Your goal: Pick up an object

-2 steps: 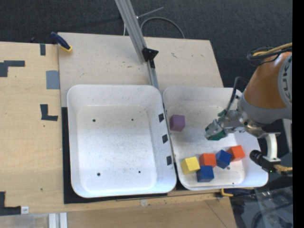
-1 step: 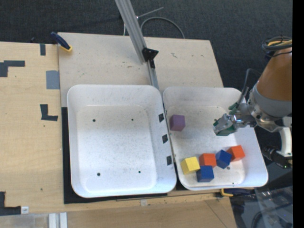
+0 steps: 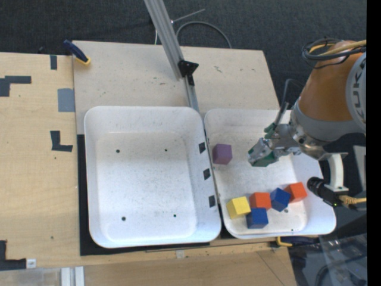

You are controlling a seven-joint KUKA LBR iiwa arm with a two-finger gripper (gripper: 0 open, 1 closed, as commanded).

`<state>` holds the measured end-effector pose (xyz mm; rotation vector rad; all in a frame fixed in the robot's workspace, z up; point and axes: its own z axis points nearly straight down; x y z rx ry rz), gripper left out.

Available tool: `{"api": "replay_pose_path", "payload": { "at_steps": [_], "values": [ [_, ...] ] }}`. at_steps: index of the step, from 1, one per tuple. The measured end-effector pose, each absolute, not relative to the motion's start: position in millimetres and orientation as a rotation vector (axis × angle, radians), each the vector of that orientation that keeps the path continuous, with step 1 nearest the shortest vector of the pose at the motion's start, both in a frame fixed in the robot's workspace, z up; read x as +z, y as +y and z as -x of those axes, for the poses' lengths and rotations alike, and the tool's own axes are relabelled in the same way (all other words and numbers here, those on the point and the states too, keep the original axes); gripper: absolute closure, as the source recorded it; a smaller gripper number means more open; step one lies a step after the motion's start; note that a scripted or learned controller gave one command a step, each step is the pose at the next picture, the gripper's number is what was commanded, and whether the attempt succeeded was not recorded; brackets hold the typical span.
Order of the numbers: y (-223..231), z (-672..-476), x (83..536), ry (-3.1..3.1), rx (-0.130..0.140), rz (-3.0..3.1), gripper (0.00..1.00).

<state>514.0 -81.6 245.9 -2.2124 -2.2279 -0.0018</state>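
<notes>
Hovering jaws [image 3: 261, 157] beside purple cube [image 3: 222, 154]

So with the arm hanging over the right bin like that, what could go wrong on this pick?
The gripper sits between the lone purple cube and the cluster, over neither, so a straight descent may close on nothing. The yellow, orange and blue cubes are packed tight, so a grab there may shove neighbours. That cluster lies near the right bin's front wall, which could block the approach.
</notes>
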Motion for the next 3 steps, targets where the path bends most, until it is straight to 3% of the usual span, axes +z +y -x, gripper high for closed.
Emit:
{"api": "replay_pose_path", "payload": {
  "at_steps": [3],
  "values": [
    [96, -540.2, 234, -2.229, 0.0, 2.21, 1.0]
  ]
}}
